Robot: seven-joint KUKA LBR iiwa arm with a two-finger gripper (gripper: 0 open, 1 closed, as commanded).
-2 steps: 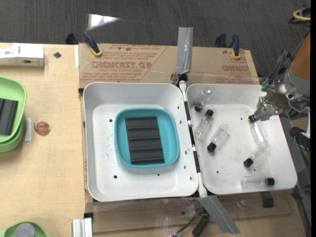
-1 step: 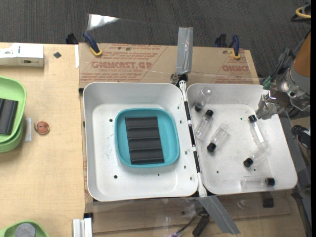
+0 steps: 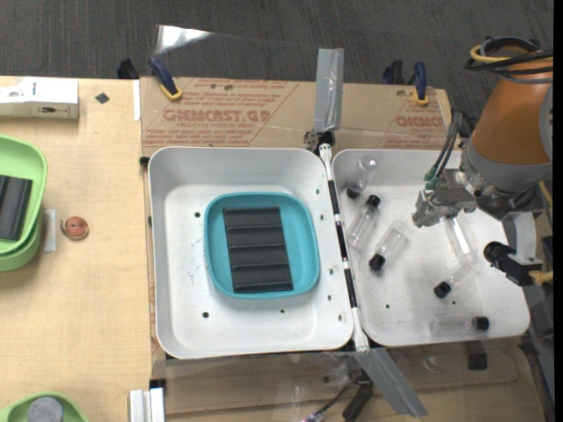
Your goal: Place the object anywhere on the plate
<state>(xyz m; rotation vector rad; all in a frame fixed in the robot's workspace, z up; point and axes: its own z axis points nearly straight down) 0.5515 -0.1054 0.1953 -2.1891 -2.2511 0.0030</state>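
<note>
Beside clear vials (image 3: pixel 387 244), ribbed teal plate (image 3: pixel 261 245)

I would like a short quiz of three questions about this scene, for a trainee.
1. True or false: the teal plate lies in the left bin.
2. Which bin holds the clear vials? A) left B) right
3. Fill in: the gripper is above the ____ bin.

Key: 1 true. 2 B, the vials lie scattered in the right bin. 3 right.
</note>
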